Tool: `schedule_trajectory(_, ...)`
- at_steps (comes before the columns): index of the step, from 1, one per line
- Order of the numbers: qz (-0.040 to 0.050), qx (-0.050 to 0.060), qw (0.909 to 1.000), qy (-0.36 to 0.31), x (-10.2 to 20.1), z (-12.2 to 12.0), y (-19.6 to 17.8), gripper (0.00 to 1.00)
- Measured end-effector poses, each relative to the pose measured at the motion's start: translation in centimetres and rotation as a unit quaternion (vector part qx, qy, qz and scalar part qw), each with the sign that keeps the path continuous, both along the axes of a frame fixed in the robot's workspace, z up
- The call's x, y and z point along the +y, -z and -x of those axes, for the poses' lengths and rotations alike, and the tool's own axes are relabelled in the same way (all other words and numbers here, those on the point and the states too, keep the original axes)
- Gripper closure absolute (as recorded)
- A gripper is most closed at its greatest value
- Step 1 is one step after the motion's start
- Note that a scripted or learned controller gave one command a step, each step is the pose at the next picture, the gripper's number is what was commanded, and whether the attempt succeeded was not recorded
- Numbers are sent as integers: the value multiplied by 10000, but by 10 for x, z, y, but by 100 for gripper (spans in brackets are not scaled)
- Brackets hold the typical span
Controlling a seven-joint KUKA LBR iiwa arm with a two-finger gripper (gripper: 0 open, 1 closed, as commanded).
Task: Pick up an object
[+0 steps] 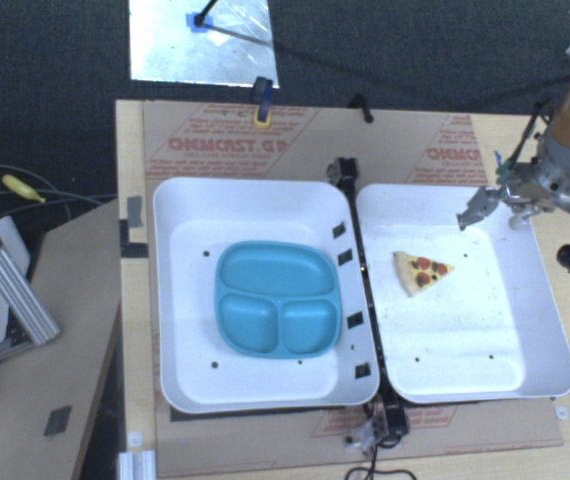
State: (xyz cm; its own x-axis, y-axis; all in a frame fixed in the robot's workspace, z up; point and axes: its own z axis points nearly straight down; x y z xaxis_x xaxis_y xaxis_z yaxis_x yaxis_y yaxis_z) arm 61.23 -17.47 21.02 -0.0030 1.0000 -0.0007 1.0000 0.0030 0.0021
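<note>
A toy pizza slice (421,271) with red toppings lies in the upper middle of the right white bin (525,368). My gripper (491,217) hovers over that bin's back right part, up and to the right of the slice and apart from it. Its fingers are spread open with nothing between them. A blue tray with three compartments (277,299) lies flat in the middle of the left white bin (190,268).
The two bins sit side by side on a cardboard sheet (225,138), joined by a black-clipped divider (353,268). A shiny metal plate (202,28) lies behind them. An aluminium frame (0,268) stands at the far left.
</note>
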Motion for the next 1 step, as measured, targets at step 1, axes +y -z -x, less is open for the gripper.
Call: schedule_trajectory(1,-11,8,10000,2,22,11,131,0)
